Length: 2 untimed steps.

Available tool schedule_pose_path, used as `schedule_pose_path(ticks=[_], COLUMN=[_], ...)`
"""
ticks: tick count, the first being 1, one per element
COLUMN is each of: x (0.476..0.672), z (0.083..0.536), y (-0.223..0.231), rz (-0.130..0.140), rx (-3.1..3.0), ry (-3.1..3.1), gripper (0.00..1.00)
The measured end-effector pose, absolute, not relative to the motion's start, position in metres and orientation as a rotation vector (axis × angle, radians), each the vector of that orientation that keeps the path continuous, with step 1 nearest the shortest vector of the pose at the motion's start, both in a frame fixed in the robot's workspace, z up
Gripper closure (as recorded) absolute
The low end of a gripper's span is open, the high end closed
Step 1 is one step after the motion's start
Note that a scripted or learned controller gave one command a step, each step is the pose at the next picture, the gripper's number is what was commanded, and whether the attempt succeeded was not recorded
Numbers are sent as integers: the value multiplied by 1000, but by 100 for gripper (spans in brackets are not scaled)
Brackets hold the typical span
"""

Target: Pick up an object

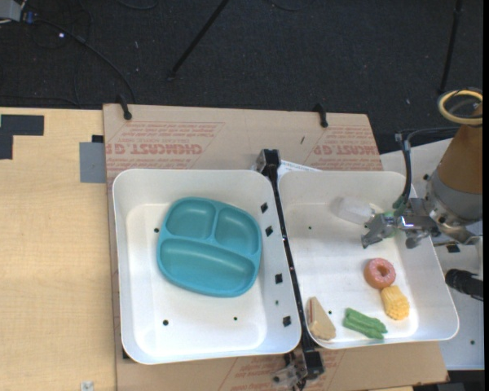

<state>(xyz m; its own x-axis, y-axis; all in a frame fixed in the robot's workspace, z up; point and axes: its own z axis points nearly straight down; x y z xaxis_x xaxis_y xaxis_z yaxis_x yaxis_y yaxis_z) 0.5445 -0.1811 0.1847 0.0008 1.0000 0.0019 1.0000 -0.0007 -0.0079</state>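
Note:
The right bin (342, 187) holds a pink donut (380, 273), a yellow corn cob (395, 303), a green pea pod (364, 323) and a tan bread wedge (320, 318) along its near side. A pale translucent object (352, 210) lies toward the back. My gripper (377, 231) reaches in from the right and hovers over the bin's right-centre, just above the donut and right of the pale object. Nothing is visibly held in it.
A teal divided plate (209, 246) lies in the left bin (138, 316). A black divider (281, 251) runs between the bins. The grey and orange arm (460, 177) stands over the right bin's right rim. Brown cardboard (228, 141) lies behind the bins.

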Motion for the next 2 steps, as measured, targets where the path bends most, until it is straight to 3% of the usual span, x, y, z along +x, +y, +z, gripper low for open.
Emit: schedule_pose_path(ticks=[1,2], x=[545,545], z=[121,86], y=[-177,-177], rz=[6,3], rx=[-2216,-2220], ry=[-2216,-2219], gripper=[0,0])
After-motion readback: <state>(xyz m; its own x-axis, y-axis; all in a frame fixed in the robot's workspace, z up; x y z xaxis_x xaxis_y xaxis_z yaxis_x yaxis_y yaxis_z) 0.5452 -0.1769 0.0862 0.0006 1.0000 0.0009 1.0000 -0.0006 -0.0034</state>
